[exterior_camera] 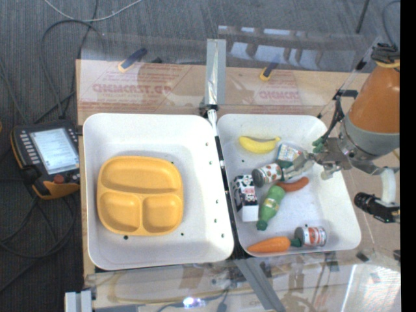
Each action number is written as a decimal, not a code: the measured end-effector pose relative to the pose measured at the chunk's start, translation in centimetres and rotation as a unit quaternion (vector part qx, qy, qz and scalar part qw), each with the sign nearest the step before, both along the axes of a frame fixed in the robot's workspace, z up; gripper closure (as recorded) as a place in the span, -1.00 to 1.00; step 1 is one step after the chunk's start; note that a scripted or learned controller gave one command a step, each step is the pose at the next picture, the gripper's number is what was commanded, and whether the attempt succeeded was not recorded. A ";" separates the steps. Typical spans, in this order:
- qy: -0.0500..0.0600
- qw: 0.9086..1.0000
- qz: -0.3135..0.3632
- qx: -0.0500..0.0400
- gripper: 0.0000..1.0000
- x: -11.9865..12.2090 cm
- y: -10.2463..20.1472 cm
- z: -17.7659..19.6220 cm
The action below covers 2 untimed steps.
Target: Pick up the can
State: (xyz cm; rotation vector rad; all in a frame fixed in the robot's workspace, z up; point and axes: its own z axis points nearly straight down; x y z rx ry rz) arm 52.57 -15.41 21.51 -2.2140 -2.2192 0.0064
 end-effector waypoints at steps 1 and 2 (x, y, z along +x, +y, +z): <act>-0.003 1.000 -0.023 -0.002 -1.00 5.8 3.3 -7.1; -0.001 0.999 0.036 -0.001 -1.00 4.4 5.0 -1.5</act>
